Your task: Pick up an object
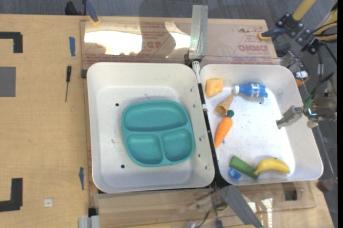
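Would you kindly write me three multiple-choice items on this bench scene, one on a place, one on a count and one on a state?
1. Where does the teal divided plastic tray lie?
A. In the left white bin
B. In the right white bin
C. On the wooden bench top

2. How many compartments does the tray have?
A. Two
B. Three
C. Five

3. How does the yellow toy banana stand with respect to the hand?
A. Clamped in it
B. Lying on the bin floor, apart from it
C. Hanging from it above the bin

Answers: 1 A, the tray sits in the middle of the left bin. 2 B, one long section lies above two smaller ones. 3 B, the banana rests near the right bin's front edge beside the green toy cylinder, while the hand is further back at the right rim.
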Tool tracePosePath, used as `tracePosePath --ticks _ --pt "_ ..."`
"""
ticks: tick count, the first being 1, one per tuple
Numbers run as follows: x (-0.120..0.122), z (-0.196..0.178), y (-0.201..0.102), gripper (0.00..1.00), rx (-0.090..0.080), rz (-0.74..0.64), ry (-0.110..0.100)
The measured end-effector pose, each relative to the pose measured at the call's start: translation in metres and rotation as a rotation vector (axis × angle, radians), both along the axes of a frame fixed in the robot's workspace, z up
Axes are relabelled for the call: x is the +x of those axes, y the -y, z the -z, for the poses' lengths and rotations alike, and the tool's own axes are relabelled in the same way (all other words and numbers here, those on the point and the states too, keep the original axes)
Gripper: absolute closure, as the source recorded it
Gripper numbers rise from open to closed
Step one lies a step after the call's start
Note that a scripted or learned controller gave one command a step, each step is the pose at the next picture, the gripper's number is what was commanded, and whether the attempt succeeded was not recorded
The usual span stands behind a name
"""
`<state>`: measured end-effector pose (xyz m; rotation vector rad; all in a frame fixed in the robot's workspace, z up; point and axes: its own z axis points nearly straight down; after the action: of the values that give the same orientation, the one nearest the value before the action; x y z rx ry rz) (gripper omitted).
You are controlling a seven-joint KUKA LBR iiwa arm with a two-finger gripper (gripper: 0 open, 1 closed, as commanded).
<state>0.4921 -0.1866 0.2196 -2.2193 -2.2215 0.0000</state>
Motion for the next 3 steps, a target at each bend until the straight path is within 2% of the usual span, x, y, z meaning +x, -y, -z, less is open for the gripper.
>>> tracePosePath --ticks 1,2,3 --pt "-0.015 0.107 -0.047 0.00 0.001 0.147 -0.009" --pt "0.007 0.132 -0.071 0.00 -0.001 0.078 0.003" --pt "0.057 0.132 -0.094 0.00 -0.002 0.075 0.009"
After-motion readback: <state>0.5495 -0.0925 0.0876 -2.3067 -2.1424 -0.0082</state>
